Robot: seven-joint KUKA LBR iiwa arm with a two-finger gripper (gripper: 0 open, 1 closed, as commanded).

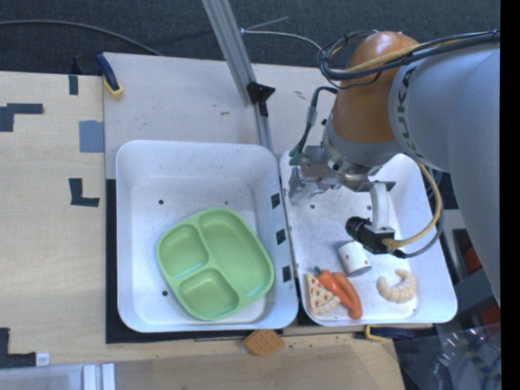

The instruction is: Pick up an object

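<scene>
1. We see the end effector (pixel 302 187) low over the upper left part of the right bin (pixel 422 295), close to the wall it shares with the left bin (pixel 134 218). Nothing sits between its tips; how far apart they stand we cannot tell from this slant.
2. Candidate objects lie well apart from it, along the near edge of the right bin: a carrot (pixel 341 291) touching a pizza slice (pixel 321 295), a small white cylinder (pixel 353 257) just above them, and a shrimp (pixel 398 286) to their right.
3. The left bin carries a green divided plate (pixel 214 262), flat and wide, a poor grasp in our judgement.
4. We judge the cylinder or shrimp best: each stands free of its neighbours.
5. For a clean pick we would centre over the target, align the tips across its narrow axis, then descend straight.
6. Risk: the carrot and pizza touch, so closing there may nudge both.
</scene>
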